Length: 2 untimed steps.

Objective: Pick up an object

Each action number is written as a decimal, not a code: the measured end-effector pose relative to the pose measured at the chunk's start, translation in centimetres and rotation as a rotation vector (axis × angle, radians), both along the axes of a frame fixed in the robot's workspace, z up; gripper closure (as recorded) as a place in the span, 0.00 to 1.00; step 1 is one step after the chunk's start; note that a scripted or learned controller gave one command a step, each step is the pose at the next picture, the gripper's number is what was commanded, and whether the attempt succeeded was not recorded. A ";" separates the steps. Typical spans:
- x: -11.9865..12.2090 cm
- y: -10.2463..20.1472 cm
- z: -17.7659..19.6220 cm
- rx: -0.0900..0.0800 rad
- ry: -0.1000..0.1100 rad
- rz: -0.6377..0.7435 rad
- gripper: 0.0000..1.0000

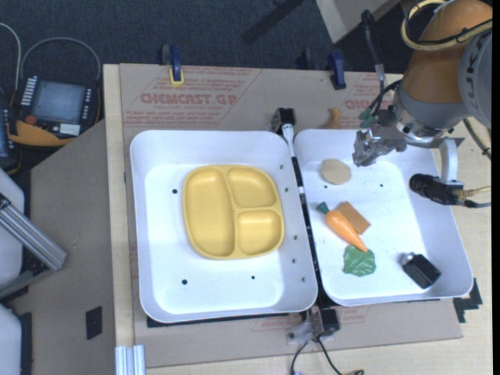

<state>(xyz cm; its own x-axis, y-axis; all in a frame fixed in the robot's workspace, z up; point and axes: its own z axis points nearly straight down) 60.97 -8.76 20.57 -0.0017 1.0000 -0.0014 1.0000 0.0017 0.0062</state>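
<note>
In the right bin (437, 233) lie a flat beige disc (337, 171), an orange carrot (344, 229) leaning on an orange-brown block (355, 216), a green leafy piece (359, 262) and a small black block (421, 269) near the front right corner. My gripper (364, 155) hangs over the back of the right bin, just right of the beige disc and slightly above it. I see nothing held in it. The arm comes in from the upper right.
The left bin (156, 233) holds a yellow divided plate (233, 210) with three compartments. A black ridge (301, 201) marks where the two bins meet. Blue clamps (176, 62) stand on the cardboard at the back edge.
</note>
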 end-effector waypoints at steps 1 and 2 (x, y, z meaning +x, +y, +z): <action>-0.4 0.1 6.3 0.000 -0.002 -0.001 1.00; 0.2 4.8 4.6 0.003 0.009 0.003 1.00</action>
